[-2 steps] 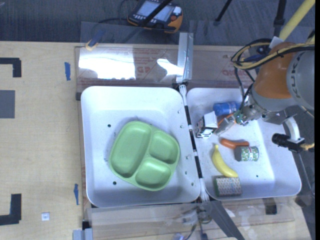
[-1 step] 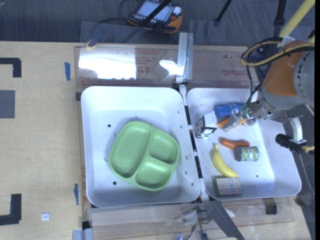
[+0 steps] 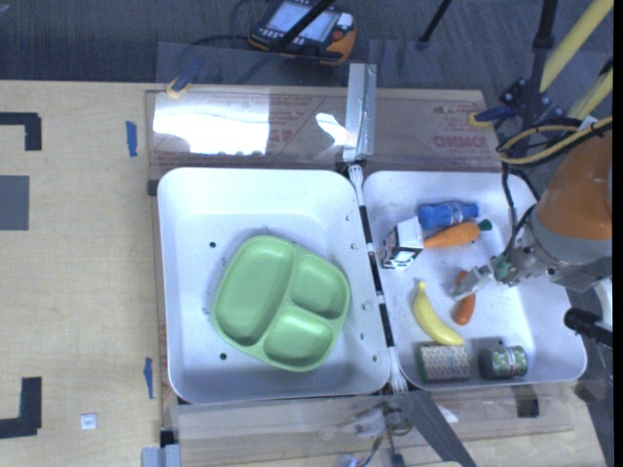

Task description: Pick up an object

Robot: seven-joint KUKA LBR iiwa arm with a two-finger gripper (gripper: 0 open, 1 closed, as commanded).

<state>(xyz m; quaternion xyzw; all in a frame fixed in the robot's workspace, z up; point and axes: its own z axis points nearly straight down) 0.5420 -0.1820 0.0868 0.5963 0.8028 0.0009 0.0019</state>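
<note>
Hovering low in your right bin (image 3: 560,358), pincer (image 3: 479,280) beside small carrot (image 3: 464,308); can't tell its state. Nothing lifted yet.

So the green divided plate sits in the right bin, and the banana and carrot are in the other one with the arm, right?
Not quite. The camera view shows the green plate in the left bin, not the right. The banana and carrot do lie in the right bin, where the gripper reaches in.

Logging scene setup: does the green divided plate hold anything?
Empty. The green divided plate in the left bin shows three bare compartments.
</note>
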